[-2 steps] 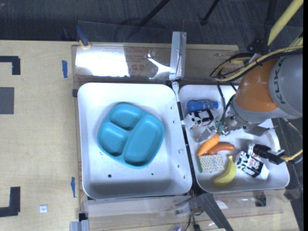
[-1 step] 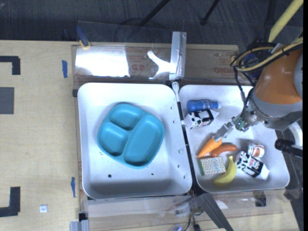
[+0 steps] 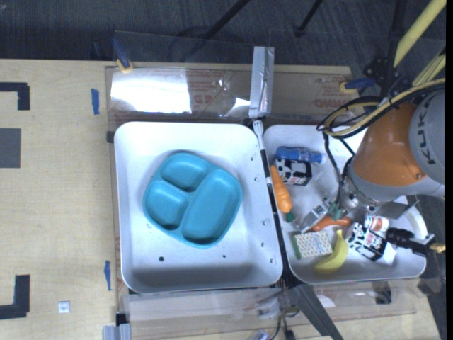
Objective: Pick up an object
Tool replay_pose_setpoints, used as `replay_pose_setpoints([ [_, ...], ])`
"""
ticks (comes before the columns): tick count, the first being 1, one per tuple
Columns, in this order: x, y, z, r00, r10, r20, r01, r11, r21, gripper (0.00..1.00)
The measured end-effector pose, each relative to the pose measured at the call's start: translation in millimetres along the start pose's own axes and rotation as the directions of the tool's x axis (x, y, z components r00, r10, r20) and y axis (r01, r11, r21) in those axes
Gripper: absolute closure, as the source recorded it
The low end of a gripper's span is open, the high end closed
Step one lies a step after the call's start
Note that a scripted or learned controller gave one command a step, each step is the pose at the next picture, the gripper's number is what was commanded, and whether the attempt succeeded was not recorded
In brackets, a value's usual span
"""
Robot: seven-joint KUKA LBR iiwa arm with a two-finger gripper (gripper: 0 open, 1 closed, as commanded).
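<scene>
You'll find the gripper (image 3: 338, 212) low in the right bin (image 3: 414, 266), but you cannot tell how its fingers stand, as the wrist hides them. Around it lie an orange carrot (image 3: 282, 194), a yellow banana (image 3: 334, 255) and a black-and-white carton (image 3: 293, 171). The blue divided plate (image 3: 192, 197) sits in the left bin (image 3: 134, 211).

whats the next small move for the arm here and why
Probably a short descent onto the orange carrot piece just beneath the gripper. The arm hangs low over the right bin, and nothing visibly sits between its fingers, so no object is picked yet. The banana and green sponge crowd close by.
</scene>
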State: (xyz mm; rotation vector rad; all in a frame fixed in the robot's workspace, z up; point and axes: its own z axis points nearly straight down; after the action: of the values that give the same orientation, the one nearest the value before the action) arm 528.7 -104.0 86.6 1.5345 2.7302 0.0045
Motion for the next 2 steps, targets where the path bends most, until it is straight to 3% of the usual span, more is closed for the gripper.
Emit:
replay_pose_setpoints([
  [1, -1.8, 1.6, -7.6, 1.0, 0.003, 0.001, -0.003, 1.0, -0.003, 1.0],
  [2, -33.9, 48.9, -159.2, 1.0, -0.029, -0.005, 0.029, 1.0, 0.005, 1.0],
])
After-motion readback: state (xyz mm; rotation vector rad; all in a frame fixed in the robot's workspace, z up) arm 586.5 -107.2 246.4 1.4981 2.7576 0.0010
